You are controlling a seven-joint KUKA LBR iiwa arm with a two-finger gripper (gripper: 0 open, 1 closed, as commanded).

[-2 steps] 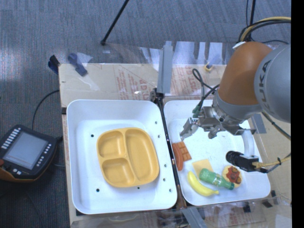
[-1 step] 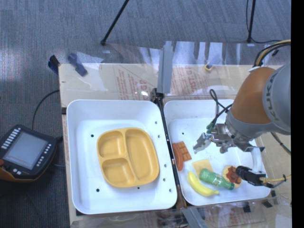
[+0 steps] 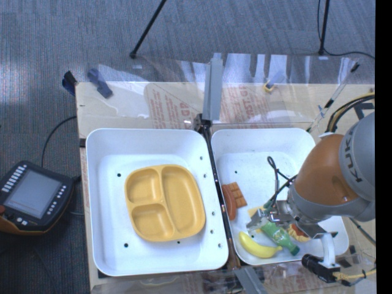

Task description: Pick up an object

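Below us we see two shallow white bins side by side on a pale wooden bench point(image 3: 122, 112), the left bin point(image 3: 104, 146) holding a yellow plate point(image 3: 164, 202) with three compartments and rounded corners, smooth like moulded plastic, lying near the bin's middle. Over in the right bin point(image 3: 257, 141) the things crowd toward the near side: an orange-brown ridged block point(image 3: 234, 196) lies by the left wall, a yellow banana point(image 3: 258, 246) curves along the near edge, and a green bottle point(image 3: 278, 236) lies on its side just above the banana, close enough that we cannot tell whether the two touch. A bit of red and yellow point(image 3: 298, 230) peeks out just right of the bottle, too hidden for us to name. The arm point(image 3: 334, 176), grey and rounded with a glossy orange band, comes in from the right and covers much of the bin's right half, with dark cables point(image 3: 277, 173) looping over the white floor ahead of it. Its gripper point(image 3: 264, 216) sits low over the clutter, just above the bottle's upper end and near the banana; whether its metal tips are apart or together, we cannot tell, and we see nothing clamped between them. A clear sheet point(image 3: 269, 78) stands along the far side of the bench, a handheld screen point(image 3: 30, 195) rests on the grey carpet at the left, and thin tripod legs point(image 3: 150, 23) cross the floor beyond
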